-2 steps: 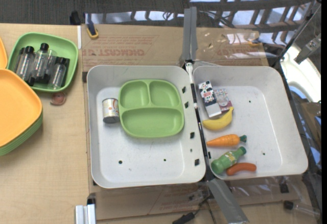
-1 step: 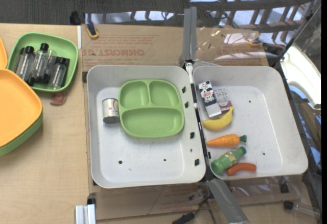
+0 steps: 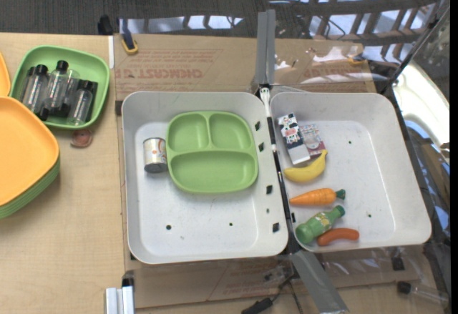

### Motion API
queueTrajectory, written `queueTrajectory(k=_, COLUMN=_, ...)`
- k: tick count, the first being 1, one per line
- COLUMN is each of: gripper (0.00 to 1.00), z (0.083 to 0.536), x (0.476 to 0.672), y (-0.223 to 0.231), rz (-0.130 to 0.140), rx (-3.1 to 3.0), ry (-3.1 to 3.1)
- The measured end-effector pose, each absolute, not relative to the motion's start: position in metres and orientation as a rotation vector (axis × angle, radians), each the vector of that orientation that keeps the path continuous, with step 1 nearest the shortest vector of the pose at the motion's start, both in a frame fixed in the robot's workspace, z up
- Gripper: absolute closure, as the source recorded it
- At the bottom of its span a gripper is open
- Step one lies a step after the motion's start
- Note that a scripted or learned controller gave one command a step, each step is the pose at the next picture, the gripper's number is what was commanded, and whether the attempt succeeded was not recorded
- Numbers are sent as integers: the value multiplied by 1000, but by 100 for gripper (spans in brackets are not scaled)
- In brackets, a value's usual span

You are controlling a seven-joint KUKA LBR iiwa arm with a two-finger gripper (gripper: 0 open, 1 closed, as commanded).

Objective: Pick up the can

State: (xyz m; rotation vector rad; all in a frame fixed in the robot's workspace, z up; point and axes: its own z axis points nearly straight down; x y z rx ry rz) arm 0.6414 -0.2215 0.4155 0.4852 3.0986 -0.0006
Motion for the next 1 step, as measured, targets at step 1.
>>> queueTrajectory(k=1, gripper=100, z=430, x=635, y=-222, rz=0, rx=64, ry=3136)
